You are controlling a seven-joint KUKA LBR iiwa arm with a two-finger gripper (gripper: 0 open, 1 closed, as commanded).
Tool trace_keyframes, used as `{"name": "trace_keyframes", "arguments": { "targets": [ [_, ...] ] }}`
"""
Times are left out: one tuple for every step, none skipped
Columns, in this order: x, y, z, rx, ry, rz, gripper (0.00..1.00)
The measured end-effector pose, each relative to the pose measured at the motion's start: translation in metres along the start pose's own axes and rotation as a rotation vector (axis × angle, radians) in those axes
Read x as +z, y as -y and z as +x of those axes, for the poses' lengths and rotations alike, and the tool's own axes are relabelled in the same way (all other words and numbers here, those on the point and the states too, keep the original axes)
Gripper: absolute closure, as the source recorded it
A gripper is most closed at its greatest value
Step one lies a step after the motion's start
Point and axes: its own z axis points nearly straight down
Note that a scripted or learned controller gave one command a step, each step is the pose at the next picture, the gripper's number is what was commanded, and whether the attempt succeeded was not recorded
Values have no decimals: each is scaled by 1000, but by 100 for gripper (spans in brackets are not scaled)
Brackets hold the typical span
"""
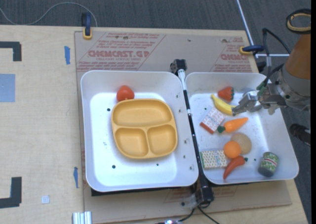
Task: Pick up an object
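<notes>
The right bin (281,134) holds several toy foods. A yellow banana (222,105) and a red strawberry (226,93) lie at its back. An orange carrot (233,125) lies in the middle, next to a red-and-white packet (212,119). Toward the front are an orange ball (231,149), a red chili (233,166), a patterned box (214,159) and a green can (269,163). My gripper (245,102) hangs over this bin, just right of the banana and above the carrot. I see nothing held in it.
The left bin (94,134) holds a yellow divided plate (144,128) with a red tomato (125,92) behind it. A black clip (178,65) sits at the rims between the bins. The grey and orange arm (296,77) comes in from the right.
</notes>
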Motion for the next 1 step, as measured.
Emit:
{"name": "trace_keyframes", "arguments": {
  "targets": [
    [102,10,21,2,2,-6,0]
  ]
}}
